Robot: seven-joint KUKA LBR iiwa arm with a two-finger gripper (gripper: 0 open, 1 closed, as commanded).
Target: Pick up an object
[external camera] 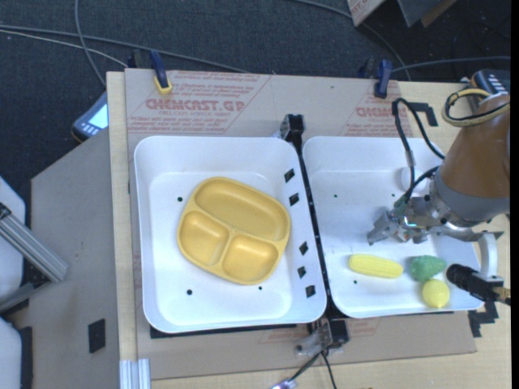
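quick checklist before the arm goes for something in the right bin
1. Targets present in the right bin: corn cob, green toy and lemon lie near its front edge: ok.
2. Gripper over the right bin, just behind the corn cob: ok.
3. Anything between the gripper's fingers: nothing visible: ok.
4. Finger opening: cannot tell.
5. Green toy and lemon spaced apart for a clean single pick: they sit touching or nearly so: not ok.
6. Yellow tray lies in the left bin, out of the way: ok.

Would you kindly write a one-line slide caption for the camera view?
Tool hovers in the right white bin above a yellow toy corn cob; a yellow divided plastic plate sits in the left white bin.
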